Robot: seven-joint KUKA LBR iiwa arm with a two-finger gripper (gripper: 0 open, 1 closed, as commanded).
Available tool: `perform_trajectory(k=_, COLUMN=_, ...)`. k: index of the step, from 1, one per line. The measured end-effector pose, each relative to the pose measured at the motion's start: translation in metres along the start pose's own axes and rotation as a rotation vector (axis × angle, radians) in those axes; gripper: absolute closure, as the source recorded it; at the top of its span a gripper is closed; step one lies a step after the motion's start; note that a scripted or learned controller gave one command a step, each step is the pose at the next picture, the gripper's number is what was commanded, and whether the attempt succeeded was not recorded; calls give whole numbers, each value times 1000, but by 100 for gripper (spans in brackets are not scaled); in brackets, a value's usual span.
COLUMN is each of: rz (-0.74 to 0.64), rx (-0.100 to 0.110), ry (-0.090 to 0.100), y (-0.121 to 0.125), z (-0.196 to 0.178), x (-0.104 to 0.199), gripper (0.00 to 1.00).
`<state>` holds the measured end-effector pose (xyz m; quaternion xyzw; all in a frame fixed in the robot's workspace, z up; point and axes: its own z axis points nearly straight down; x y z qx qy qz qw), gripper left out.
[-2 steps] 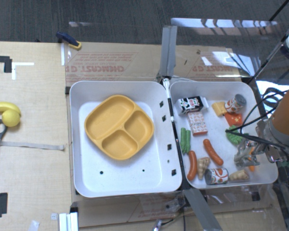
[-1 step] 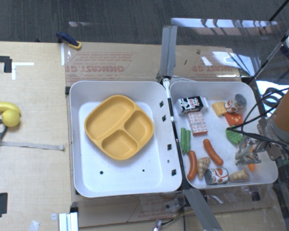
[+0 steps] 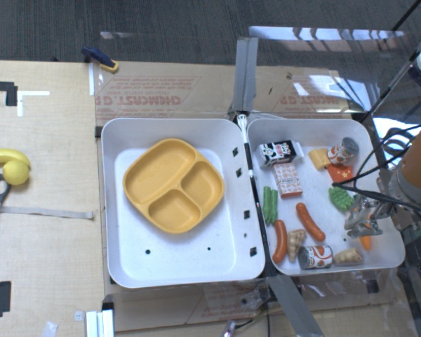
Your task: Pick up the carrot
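Note:
The carrot [image 3: 365, 243] shows as a small orange piece near the right bin's front right corner, mostly hidden under the gripper. My gripper [image 3: 363, 222] hangs low over that corner, coming in from the right, directly above and touching or nearly touching the carrot. Cables and metal parts of the wrist hide how it meets the carrot, so I cannot tell if the carrot is held.
The right bin [image 3: 389, 262] also holds a green leafy vegetable [image 3: 341, 199], two sausages [image 3: 310, 222], a can [image 3: 316, 257], a pea pod [image 3: 269, 206], a pink box [image 3: 289, 181] and a small carton [image 3: 277, 152]. A yellow divided plate [image 3: 173, 184] lies in the left bin [image 3: 126, 258].

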<state>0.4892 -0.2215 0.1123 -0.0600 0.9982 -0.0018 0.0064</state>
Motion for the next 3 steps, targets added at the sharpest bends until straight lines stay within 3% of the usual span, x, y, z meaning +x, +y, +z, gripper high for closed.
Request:
perform_trajectory(k=1, rz=0, rx=0, ry=0, y=0, z=0, x=0, gripper=0)
perform_trajectory(k=2, rz=32, rx=3, ry=-2, y=-2, z=15, x=3, gripper=0)
perform_trajectory(k=3, rz=30, rx=3, ry=-6, y=-2, z=5, x=1, gripper=100)
